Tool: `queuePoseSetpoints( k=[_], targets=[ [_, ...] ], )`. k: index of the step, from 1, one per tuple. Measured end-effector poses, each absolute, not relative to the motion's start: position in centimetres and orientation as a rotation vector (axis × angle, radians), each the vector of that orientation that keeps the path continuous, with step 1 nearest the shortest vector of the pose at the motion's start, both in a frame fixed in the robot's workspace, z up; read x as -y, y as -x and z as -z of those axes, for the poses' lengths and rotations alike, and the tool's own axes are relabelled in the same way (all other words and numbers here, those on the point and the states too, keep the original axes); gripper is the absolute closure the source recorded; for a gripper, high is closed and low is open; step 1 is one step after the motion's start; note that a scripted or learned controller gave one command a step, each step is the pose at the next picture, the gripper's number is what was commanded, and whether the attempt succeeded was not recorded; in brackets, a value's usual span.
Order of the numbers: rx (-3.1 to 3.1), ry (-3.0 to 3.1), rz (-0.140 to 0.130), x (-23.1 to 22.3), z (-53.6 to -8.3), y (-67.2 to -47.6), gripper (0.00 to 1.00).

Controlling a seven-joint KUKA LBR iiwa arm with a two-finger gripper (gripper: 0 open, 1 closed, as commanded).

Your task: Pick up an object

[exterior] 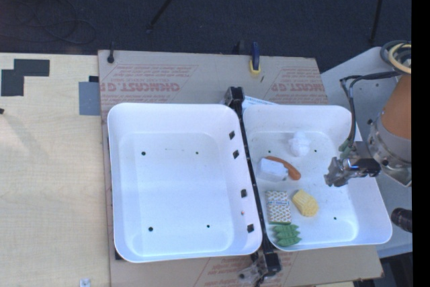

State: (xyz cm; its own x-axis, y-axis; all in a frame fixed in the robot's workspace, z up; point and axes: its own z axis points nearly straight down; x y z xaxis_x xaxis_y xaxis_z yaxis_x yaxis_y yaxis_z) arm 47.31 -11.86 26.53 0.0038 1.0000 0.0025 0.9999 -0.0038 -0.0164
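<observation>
The right bin (366, 225) holds several small objects: a crumpled white lump (300, 142), an orange carrot-like piece (287, 167) lying on a white block (271, 169), a patterned square packet (278, 206), a yellow corn-like piece (305, 202) and a green leafy toy (286, 234). My gripper (336, 176) hangs over the right part of this bin, right of the carrot and above the corn. Nothing shows between its fingers.
The left bin (121, 144) lies beside the right one, split from it by a black divider (242, 154). Both rest on a cardboard sheet (154, 80). The arm's orange band (401, 107) and wrist fill the right edge.
</observation>
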Motion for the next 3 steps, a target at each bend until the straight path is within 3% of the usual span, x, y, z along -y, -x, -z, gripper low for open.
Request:
queuePoseSetpoints(
  k=[1, 2, 3],
  targets=[
    [2.237, 2.205, 0.006, -1.4, -32.8, -47.6, 1.00],
    [2.230, 2.221, 0.009, -4.5, -41.5, -53.0, 1.00],
    [2.209, 2.219, -0.018, -0.8, -31.8, -47.2, 1.00]
  ],
)
